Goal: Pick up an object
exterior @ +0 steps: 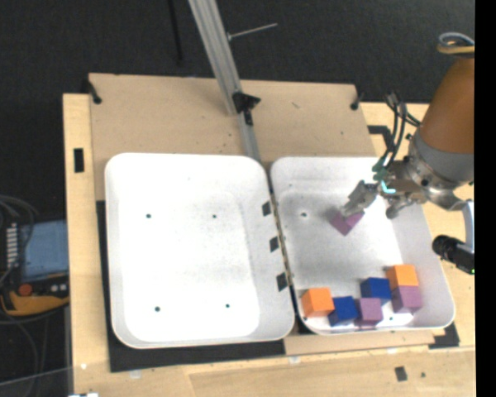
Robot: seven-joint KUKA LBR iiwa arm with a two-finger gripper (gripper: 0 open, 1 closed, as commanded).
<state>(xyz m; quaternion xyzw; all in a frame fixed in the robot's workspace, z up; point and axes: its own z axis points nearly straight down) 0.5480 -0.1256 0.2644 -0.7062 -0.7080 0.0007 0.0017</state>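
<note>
Pinching our purple block (345,222) between gripper (360,206) fingers, mid right bin (314,172), far from its walls.

A purple block (345,222) sits tilted at the right bin's (314,176) middle.

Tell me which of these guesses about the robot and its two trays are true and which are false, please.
1. The blocks lie in the right bin. True.
2. A purple block sits apart from the others, just below the gripper. True; whether the gripper holds it cannot be told.
3. The orange block is in the left bin. False: it lies near the lower edge of the right bin, beside a blue block.
4. All the blocks are one colour. False: they are orange, blue and purple.
5. The arm reaches in from the left of the picture. False: it comes from the right.
</note>
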